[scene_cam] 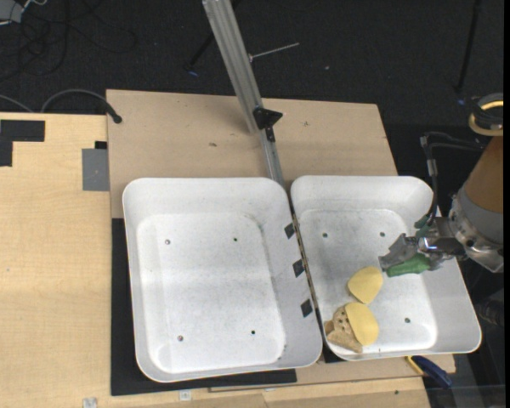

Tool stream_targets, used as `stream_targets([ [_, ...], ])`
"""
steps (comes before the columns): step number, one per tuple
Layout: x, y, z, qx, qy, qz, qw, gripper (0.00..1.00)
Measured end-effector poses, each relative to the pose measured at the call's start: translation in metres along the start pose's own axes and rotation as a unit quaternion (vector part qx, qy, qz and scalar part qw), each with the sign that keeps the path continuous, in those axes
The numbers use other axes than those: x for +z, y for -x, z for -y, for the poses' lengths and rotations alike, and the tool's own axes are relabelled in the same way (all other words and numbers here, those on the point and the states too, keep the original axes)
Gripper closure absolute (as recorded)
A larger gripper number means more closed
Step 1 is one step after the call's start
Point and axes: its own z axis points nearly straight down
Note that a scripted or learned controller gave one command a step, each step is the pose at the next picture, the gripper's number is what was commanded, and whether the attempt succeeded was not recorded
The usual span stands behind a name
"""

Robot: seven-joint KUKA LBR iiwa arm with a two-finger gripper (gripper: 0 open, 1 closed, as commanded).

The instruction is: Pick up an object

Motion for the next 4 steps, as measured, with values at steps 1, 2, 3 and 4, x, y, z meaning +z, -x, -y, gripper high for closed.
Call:
stream_targets([
  [1, 0.001, -0.037, -0.022, -0.001, -0.001, -0.001, 1.0000, 1.00],
  [2, 0.009, -0.086, -0.052, -0.002, -0.001, -0.001, 1.0000, 1.00],
  [3, 0.020, -0.134, -0.075, -0.002, -0.001, -0.001, 1.0000, 1.00],
  [4, 0.023, -0.175, -0.088, -0.001, -0.001, -0.001, 1.0000, 1.00],
])
